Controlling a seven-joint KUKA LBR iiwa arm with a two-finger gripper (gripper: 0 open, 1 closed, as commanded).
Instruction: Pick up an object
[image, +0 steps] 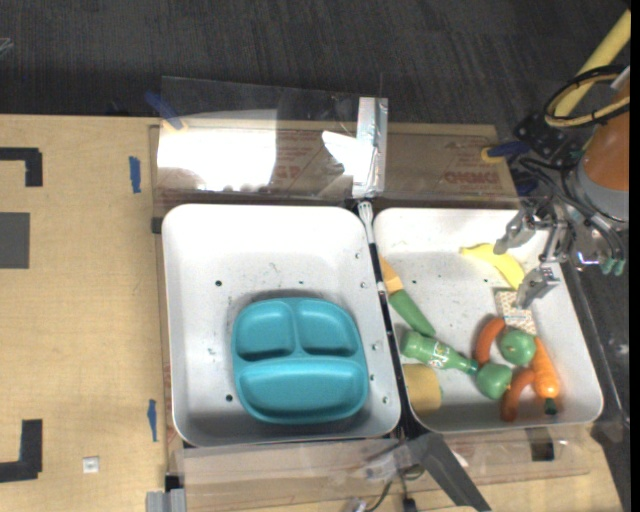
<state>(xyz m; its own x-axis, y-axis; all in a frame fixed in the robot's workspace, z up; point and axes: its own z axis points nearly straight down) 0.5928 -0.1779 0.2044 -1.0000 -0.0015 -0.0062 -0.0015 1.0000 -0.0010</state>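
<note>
teal divided tray (297, 360) low in left bin (190, 300); right of that tray, toy vegetables (515, 365) heaped in right bin (400, 235); above those, gripper (532, 258) spread wide, holding nothing.

Glossy plastic teal tray (298, 358) (smooth), matt white bins (190, 300).

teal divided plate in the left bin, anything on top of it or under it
Nothing lies on the teal divided plate; its three compartments are bare. It rests on the floor of the left white bin. Whatever might be beneath it is covered.
</note>
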